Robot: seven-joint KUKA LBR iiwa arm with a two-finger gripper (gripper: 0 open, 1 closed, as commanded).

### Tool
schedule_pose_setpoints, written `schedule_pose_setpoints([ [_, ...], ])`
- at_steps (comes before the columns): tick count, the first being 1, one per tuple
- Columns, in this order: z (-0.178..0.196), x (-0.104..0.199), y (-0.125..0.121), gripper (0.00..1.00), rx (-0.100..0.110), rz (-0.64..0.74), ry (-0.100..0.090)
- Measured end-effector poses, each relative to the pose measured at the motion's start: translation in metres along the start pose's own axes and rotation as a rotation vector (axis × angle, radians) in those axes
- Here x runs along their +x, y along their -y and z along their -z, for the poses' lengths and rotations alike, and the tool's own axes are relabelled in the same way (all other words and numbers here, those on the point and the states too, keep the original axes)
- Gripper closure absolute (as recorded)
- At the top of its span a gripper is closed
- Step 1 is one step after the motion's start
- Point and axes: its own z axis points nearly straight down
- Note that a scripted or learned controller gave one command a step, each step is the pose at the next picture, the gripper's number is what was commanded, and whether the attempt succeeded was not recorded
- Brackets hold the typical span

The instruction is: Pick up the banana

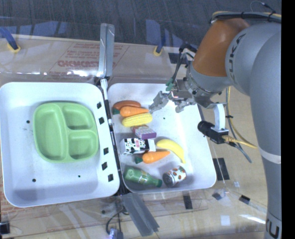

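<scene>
Hovering with gripper point(160, 101) fingers apart above the right bin point(200, 176), holding nothing. Lying untouched among toy food near the bin's middle, banana point(171, 148) not yet grasped; reaching, clamping, lifting all left.

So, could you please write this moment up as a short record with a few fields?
target: banana, lying in the right bin, nothing gripping it
hand: hand over the right bin's far side, apart from the banana
near target: carrot beside it, cow-print carton to its left, can in front
far side of right bin: corn cob, second carrot
left bin: green divided plate in the left bin
task state: pick not yet made
</scene>
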Motion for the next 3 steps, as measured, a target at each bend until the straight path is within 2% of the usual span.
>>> schedule_pose_setpoints([
  [1,-0.076,-0.055,0.085,0.00,0.000,0.185,0.000],
  [2,-0.116,-0.078,0.087,0.00,-0.013,0.187,0.007],
  [3,-0.107,-0.078,0.088,1.00,-0.012,0.191,0.006],
])
